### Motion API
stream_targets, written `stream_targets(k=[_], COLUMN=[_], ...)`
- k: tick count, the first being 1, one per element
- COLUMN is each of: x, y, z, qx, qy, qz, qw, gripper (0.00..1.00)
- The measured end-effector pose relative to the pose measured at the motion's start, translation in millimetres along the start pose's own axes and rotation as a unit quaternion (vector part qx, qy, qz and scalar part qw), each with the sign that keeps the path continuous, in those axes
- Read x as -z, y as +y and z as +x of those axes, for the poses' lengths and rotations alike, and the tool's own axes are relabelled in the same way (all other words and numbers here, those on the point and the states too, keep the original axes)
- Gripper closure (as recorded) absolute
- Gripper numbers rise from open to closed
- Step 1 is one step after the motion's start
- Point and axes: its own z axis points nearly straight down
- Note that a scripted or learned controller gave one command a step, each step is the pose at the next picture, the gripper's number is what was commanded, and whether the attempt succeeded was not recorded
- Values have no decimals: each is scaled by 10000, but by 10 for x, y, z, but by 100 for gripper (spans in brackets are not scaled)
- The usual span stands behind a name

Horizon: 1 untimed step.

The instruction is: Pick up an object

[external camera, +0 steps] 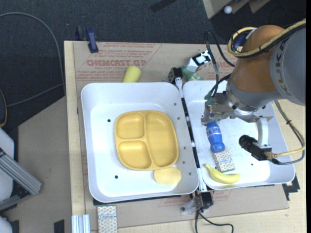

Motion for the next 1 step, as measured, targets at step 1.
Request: stream_targets(k=[1], x=[275], y=[225], z=[577], qx=[-1], qy=[0], qz=[-2], qw=[10000], gripper=[100])
